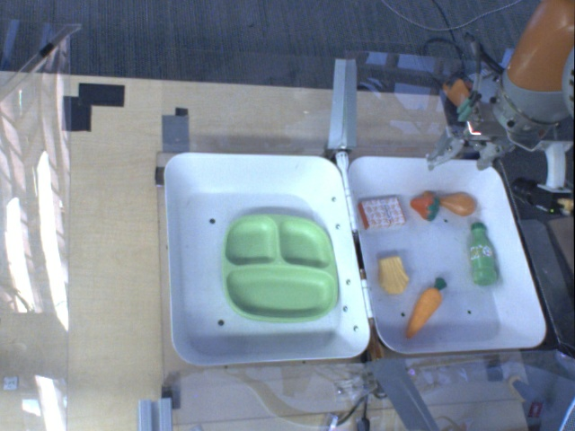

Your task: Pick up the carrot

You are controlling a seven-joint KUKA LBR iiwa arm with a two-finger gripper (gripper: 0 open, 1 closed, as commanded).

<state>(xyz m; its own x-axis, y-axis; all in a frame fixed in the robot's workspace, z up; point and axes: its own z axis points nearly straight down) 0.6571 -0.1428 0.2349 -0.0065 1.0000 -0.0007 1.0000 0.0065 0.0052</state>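
Gripper [463,151] is seen parted and unladen over the right bin's [521,335] twelve-o'clock rim; carrot [424,308] is left clear at six.

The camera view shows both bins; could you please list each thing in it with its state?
Carrot: lying in the right bin, untouched.
Green bottle: lying down.
Yellow block: lying beside the carrot, apart.
Red-checked block: lying flat.
Orange-and-red toy: lying.
Green plate: flat in the left bin.
Gripper: over the right bin's far rim, holding nothing.
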